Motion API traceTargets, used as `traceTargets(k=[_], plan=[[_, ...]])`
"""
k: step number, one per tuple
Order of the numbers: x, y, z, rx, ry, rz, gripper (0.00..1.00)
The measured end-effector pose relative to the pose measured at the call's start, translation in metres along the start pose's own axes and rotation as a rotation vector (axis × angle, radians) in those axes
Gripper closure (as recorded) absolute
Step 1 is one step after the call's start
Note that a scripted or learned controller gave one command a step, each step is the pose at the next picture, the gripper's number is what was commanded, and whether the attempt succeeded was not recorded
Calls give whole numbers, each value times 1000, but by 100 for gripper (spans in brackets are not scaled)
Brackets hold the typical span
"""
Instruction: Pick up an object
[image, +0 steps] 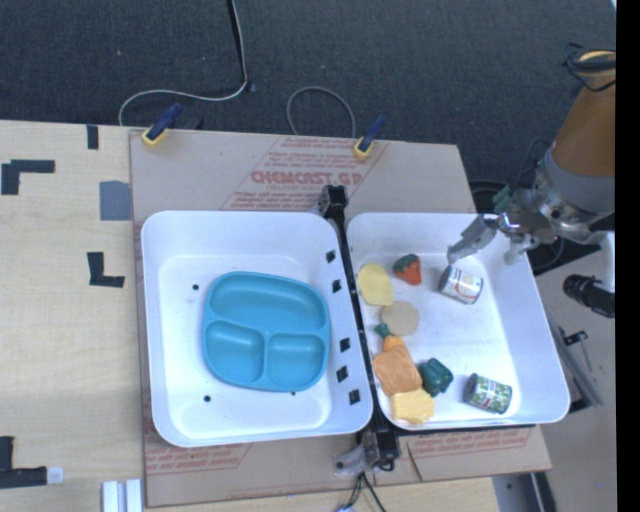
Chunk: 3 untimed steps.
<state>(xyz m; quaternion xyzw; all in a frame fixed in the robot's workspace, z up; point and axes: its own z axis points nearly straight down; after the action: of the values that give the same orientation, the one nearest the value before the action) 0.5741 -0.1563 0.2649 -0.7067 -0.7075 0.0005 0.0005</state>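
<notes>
Two shallow white bins (165, 330) sit side by side.
The gripper (490, 240) hangs with fingers spread above a shiny cylindrical can (462, 283); a smooth blue sectioned tray (267, 331) lies left.

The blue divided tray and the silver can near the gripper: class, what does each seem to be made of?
Blue divided tray: probably moulded plastic, smooth and matte, uniform colour with soft rounded compartments. Silver can: likely metal, shiny, with bright reflections; blurred, so uncertain.
</notes>
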Motion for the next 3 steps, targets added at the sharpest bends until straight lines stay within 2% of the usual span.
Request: traceTargets(k=[1, 2, 3], plan=[[34, 66, 111, 5, 1, -4, 0], [27, 78, 183, -3, -3, -1, 0], [27, 79, 168, -5, -4, -2, 100]])
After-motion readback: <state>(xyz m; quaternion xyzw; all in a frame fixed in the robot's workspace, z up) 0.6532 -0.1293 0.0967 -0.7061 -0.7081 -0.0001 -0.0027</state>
